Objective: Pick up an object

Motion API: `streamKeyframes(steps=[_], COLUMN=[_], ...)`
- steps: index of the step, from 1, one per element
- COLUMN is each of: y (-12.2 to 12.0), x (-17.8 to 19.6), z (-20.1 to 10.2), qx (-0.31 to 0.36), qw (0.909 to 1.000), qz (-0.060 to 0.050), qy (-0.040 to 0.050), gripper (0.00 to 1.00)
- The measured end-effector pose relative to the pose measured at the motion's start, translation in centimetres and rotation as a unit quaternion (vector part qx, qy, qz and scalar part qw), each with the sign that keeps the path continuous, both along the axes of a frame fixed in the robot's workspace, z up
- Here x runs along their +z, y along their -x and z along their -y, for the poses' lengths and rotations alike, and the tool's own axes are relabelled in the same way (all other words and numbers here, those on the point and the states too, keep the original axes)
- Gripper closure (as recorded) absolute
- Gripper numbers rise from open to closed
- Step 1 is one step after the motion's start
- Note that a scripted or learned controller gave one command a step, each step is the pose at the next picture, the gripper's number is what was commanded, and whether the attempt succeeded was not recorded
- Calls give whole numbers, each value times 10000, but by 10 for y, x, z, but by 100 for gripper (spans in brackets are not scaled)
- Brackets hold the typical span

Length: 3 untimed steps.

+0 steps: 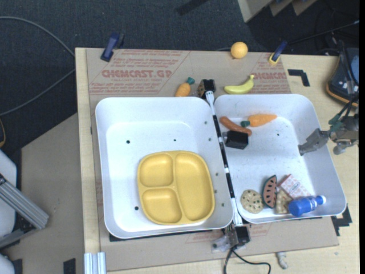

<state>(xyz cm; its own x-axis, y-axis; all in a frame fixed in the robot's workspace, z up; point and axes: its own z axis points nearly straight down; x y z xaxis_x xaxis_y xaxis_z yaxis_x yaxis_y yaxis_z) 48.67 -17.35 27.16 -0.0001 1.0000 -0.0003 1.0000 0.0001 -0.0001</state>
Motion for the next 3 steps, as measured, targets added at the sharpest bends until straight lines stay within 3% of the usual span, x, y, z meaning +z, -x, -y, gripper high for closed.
streamKeyframes(steps=[1,2,3], y=[-66,-123,-148], x=[-27,-89,-172], z=[-61,-67,-75], qx=[8,2,4], qw=[10000,10000,10000], qz=[10,2,-18], qy=[0,1,-6], gripper=[0,0,0])
